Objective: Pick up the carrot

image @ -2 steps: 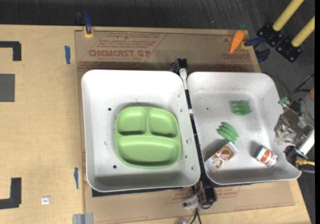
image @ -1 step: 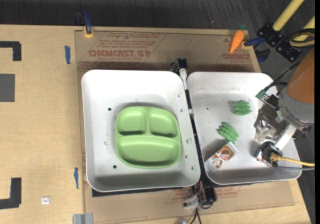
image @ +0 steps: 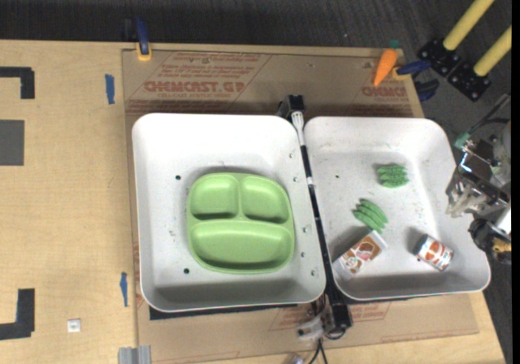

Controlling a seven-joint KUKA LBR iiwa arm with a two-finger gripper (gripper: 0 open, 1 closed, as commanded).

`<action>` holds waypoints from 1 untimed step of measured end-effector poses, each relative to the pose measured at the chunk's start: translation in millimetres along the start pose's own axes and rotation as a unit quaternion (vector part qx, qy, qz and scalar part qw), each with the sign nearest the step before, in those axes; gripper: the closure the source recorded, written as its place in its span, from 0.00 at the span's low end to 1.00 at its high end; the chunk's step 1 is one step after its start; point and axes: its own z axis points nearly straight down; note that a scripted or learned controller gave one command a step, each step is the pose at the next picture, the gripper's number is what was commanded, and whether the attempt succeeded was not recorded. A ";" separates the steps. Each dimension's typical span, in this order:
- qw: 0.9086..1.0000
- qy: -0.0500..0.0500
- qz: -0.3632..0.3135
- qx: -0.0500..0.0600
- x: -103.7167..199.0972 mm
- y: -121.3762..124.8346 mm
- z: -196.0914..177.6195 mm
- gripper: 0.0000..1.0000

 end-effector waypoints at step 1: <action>1.000 0.000 0.000 0.000 0.6 0.3 -10.0 1.00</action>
